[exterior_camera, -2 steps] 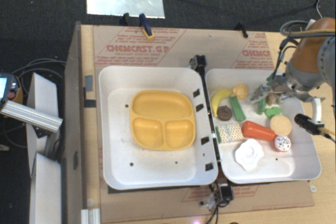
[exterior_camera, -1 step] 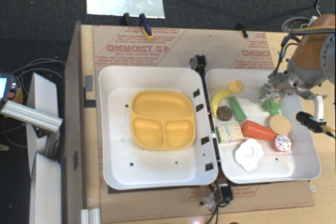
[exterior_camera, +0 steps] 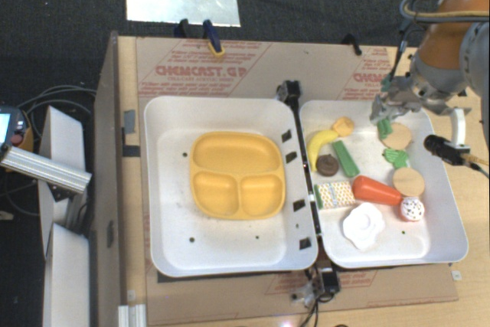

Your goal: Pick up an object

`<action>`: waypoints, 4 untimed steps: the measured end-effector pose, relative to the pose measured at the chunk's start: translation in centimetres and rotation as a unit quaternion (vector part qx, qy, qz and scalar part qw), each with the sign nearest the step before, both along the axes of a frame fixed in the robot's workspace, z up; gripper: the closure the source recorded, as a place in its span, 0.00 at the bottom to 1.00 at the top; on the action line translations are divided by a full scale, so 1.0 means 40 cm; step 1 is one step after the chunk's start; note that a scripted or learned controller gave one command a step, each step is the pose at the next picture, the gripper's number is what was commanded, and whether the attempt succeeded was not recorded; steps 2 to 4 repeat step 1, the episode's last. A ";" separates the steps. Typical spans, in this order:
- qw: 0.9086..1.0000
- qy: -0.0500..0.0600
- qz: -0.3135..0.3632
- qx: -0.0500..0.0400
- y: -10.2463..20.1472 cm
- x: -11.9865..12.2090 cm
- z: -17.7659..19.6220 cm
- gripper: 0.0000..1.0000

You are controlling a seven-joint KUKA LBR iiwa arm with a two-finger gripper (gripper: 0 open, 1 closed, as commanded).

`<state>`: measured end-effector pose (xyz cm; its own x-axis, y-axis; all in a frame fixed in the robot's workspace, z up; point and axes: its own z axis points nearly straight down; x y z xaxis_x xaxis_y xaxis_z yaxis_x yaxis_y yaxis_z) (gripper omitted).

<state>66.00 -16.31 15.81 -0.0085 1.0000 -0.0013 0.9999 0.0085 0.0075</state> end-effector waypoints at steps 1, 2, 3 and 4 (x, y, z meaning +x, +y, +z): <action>1.000 0.002 0.001 0.001 0.217 -0.026 0.071 1.00; 1.000 0.002 0.001 0.001 0.217 -0.026 0.071 1.00; 1.000 0.002 0.001 0.001 0.217 -0.026 0.071 1.00; 1.000 0.002 0.001 0.001 0.217 -0.026 0.071 1.00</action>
